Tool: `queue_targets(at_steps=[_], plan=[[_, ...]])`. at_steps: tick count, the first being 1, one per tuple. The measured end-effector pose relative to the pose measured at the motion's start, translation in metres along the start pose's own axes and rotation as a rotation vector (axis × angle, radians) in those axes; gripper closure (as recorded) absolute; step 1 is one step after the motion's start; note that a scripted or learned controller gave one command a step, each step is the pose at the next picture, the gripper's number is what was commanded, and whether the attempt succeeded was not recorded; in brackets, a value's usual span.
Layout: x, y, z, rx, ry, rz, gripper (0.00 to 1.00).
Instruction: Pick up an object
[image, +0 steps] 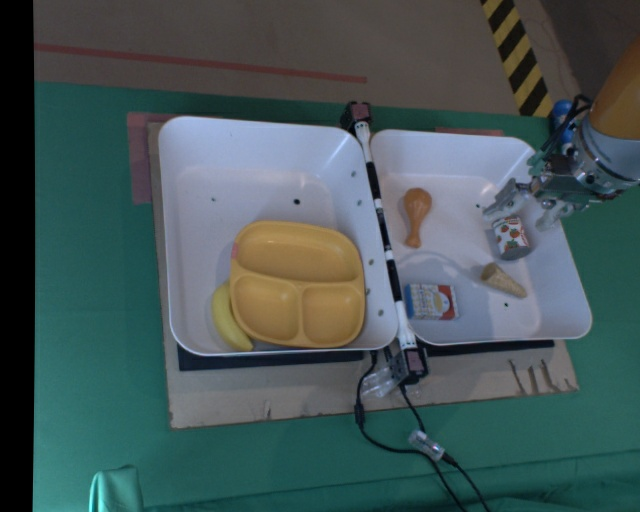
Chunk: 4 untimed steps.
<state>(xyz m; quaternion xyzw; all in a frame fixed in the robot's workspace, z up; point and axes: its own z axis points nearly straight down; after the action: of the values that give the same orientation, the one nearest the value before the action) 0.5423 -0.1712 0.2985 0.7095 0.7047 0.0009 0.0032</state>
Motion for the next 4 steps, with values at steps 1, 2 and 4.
queue_targets(at_steps=[1,2,4], plan=[[-0.016,-0.019,0.106,-0.006,-0.004,0.000,0.00],[-0.019,-0.017,0.091,-0.018,-0.009,0.006,1.00],[-0.021,-0.015,0.077,-0.028,-0.014,0.013,0.00]])
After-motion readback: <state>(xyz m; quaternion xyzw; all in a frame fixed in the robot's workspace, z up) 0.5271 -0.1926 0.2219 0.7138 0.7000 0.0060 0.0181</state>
